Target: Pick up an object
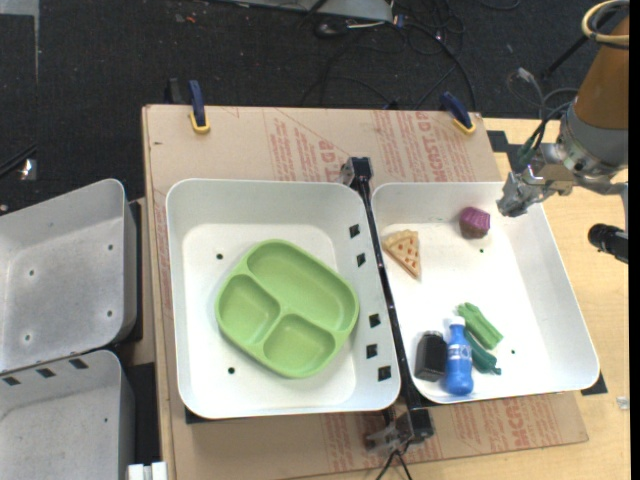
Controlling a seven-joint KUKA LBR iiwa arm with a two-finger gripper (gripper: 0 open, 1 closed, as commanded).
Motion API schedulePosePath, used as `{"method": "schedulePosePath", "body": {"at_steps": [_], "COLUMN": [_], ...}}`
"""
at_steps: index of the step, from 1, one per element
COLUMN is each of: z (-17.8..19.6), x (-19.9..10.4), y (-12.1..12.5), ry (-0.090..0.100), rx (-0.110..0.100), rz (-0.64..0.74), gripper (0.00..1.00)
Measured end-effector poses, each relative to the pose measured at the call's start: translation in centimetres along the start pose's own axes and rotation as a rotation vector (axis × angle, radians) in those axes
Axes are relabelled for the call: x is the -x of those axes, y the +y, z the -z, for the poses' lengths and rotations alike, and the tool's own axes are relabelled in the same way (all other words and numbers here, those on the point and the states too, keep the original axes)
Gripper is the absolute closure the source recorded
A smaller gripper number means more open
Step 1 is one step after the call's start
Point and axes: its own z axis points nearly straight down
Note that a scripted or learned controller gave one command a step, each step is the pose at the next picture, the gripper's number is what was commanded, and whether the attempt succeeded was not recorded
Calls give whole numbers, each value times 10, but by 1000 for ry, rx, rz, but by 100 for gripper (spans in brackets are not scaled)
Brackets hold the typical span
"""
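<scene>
In the right bin (560, 298) lie a purple lump (475, 221) at the back, a tan waffle-like wedge (404, 252) near the left wall, and at the front a blue bottle (458, 358), a black block (431, 356) and a green toy (481, 330). My gripper (515, 200) hangs at the bin's back right corner, just right of the purple lump and above the rim. Nothing shows between its fingers.
The left bin (200, 218) holds a green divided plate (287, 308). A black divider (378, 288) runs between the bins. Blue and yellow clamps (198, 106) hold the cardboard base at the back. White trays (60, 268) lie off to the left.
</scene>
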Motion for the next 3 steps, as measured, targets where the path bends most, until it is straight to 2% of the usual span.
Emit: {"method": "schedulePosePath", "body": {"at_steps": [1,3], "z": [32,6], "x": [0,-101], "y": [1,18], "ry": [0,2], "rx": [-1,-4], "rz": [-1,2], "gripper": [100,100]}}
